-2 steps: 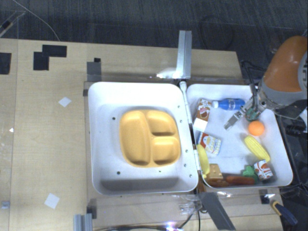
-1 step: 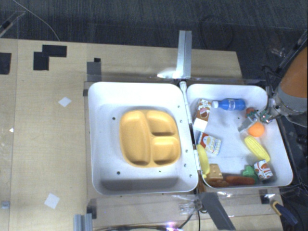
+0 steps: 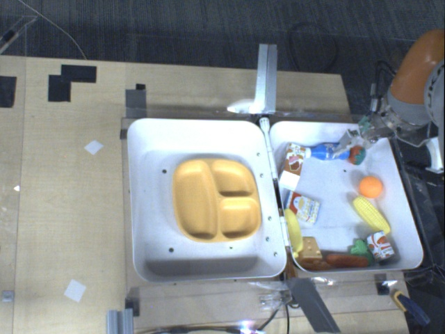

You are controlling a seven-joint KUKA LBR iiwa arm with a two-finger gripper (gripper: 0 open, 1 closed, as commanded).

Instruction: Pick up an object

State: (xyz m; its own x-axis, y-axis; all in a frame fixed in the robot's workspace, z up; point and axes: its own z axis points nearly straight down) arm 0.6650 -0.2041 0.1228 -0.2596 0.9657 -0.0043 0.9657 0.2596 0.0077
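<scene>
Lying beneath pincer (image 3: 356,141): blue bottle (image 3: 325,151)

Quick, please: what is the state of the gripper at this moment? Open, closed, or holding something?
Gripper: cannot be told; it sits low at the far right corner of the right bin, by the blue bottle.
</scene>
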